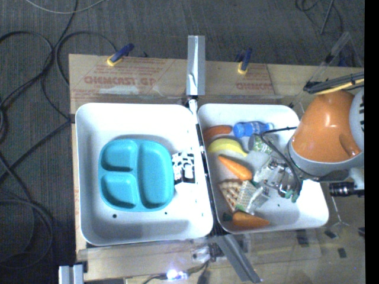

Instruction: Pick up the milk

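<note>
I am seeing the gripper [267,185] hovering over the right bin [308,215]; finger state I cannot tell; milk [184,165] lying in the left bin [89,218].

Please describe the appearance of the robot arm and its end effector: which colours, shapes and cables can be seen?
The arm has a large rounded orange shell above a grey ring. Thin black cables curve from it toward the end effector, which is a small metallic, silvery assembly with some green parts. White housing shows at the right edge.

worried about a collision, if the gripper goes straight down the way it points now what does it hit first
Probably the waffle cone and the carrot below the gripper in the right bin; depth is hard to judge from above.
</note>
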Controlling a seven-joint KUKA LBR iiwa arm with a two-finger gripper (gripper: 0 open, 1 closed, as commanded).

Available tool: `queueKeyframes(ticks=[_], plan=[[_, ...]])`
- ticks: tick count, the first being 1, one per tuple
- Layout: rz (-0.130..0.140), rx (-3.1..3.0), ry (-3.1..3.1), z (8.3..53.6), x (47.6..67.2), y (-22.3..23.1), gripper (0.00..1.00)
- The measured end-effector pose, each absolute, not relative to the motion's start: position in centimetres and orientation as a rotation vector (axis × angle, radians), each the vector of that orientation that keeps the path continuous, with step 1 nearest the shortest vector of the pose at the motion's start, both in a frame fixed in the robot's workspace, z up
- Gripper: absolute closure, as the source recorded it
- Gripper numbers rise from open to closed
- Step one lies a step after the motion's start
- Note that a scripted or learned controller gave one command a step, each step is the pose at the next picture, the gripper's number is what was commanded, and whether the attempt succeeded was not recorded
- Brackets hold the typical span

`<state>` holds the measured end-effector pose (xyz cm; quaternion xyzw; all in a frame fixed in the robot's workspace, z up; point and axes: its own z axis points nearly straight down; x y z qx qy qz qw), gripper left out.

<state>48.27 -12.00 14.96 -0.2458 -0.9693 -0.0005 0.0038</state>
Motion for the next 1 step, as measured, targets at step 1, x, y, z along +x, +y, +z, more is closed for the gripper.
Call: queueKeyframes(ticks=[1], plan=[[0.001,-0.598,-3.080,12.51,55.18,-10.28,0.00]])
